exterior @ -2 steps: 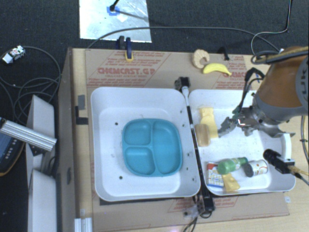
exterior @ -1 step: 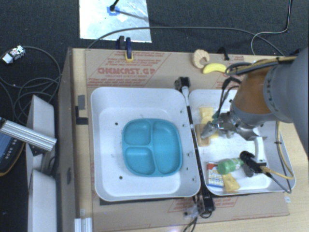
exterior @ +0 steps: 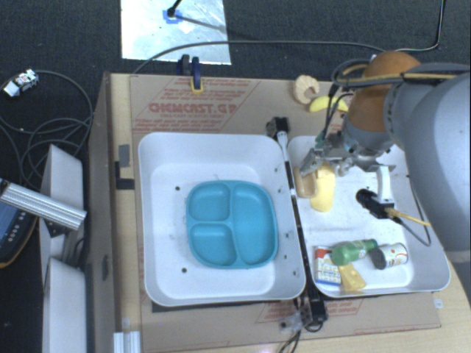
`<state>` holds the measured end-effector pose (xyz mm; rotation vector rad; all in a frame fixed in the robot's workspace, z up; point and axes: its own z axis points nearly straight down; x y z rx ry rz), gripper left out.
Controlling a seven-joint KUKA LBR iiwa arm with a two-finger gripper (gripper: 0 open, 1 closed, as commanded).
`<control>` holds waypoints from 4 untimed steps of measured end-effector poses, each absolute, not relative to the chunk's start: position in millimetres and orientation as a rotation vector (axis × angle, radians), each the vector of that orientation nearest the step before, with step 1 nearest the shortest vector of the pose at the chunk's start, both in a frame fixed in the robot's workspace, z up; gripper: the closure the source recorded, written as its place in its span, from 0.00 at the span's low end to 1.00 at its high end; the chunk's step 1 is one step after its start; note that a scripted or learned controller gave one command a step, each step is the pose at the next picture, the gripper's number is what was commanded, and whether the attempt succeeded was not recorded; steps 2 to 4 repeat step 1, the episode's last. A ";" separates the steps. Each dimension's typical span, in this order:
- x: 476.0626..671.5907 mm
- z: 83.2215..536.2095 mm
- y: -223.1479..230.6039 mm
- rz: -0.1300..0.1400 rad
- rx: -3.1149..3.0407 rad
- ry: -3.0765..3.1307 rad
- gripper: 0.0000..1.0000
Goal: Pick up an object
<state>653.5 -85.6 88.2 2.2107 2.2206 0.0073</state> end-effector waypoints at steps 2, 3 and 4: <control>654.9 101.6 -85.0 0.011 2.207 2.224 1.00; 654.9 101.6 -85.0 0.011 2.207 2.224 1.00; 654.9 101.6 -85.0 0.011 2.207 2.224 1.00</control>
